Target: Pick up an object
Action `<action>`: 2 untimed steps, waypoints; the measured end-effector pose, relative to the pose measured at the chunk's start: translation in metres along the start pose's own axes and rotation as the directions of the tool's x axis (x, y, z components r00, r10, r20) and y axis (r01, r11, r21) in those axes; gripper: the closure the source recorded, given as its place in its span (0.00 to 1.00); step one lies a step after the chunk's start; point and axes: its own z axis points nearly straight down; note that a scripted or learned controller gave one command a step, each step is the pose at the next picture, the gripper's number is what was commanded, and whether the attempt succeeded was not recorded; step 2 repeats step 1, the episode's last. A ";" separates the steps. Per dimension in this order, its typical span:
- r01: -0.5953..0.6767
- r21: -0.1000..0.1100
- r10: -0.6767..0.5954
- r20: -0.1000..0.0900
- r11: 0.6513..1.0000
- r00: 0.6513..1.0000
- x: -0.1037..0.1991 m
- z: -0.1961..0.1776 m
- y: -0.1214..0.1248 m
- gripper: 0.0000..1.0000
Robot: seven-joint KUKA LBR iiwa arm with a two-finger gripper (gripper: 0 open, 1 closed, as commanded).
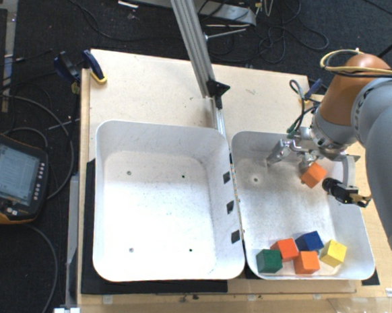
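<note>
Pale wooden bench — 2 shallow white bins side by side: left, right.

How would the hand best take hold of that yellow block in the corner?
From above, closing on the yellow block's free side faces. It sits at the end of the cluster, with the blue block and an orange block crowding its left, the bin wall near.

Both bins white, speckled with fine dark flecks: left bin, right bin. Arm grey, orange band above wrist. Orange cube under wrist. Cluster in right bin: green cube, two more orange, blue, yellow. Bench top pale tan.
</note>
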 end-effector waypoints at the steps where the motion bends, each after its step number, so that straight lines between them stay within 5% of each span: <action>1: -0.002 0.004 0.002 0.000 1.000 1.000 -0.036 0.000 -0.026 0.00; 2: -0.002 0.004 0.002 0.000 1.000 1.000 -0.036 0.000 -0.026 0.00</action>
